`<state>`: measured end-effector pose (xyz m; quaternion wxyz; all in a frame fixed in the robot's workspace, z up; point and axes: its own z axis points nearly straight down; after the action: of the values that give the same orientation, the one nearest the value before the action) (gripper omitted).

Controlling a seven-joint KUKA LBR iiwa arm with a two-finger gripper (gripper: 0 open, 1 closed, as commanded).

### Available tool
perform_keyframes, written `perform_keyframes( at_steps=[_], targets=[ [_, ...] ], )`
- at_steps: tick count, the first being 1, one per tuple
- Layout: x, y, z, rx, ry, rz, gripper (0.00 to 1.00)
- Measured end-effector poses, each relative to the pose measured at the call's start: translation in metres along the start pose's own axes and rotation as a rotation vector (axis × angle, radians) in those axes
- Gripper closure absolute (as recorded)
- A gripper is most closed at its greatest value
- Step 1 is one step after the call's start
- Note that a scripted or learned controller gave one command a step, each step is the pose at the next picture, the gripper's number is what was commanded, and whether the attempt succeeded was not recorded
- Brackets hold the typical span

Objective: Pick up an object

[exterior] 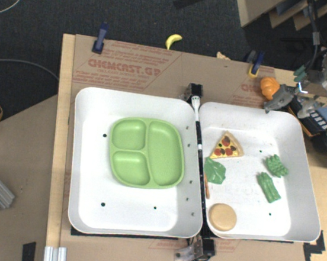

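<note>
One red word, "CHEMCAST", marks the cardboard (127,62); claw (284,98) state can't be told.

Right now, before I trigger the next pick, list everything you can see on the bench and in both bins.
left bin: one, white, left half of the bench
divided plate: one, light green, three compartments, middle of the left bin
right bin: one, white, beside the left bin
pizza slice: one, yellow with red spots, upper left of the right bin
leafy piece: one, dark green, just below the pizza slice
toy vegetables: two, green, right side of the right bin, one above the other
round cookie: one, tan, near the front edge of the right bin
banana: one, yellow, back edge of the bench
clamps: two, blue, back edge
tool: one, grey, above the right bin's back edge, beside an orange ball
</note>
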<state>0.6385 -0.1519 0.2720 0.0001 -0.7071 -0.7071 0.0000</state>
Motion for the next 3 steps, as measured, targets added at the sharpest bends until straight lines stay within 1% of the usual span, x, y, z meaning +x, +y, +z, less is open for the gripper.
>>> perform_keyframes(
  at_steps=[1, 2, 3],
  targets=[
    [0.048, -0.039, 0.193, 0.004, 0.005, 0.000, 0.00],
    [0.045, -0.034, 0.172, -0.011, 0.000, 0.001, 1.00],
    [0.110, -0.077, 0.082, -0.004, 0.002, -0.006, 1.00]
  ],
)
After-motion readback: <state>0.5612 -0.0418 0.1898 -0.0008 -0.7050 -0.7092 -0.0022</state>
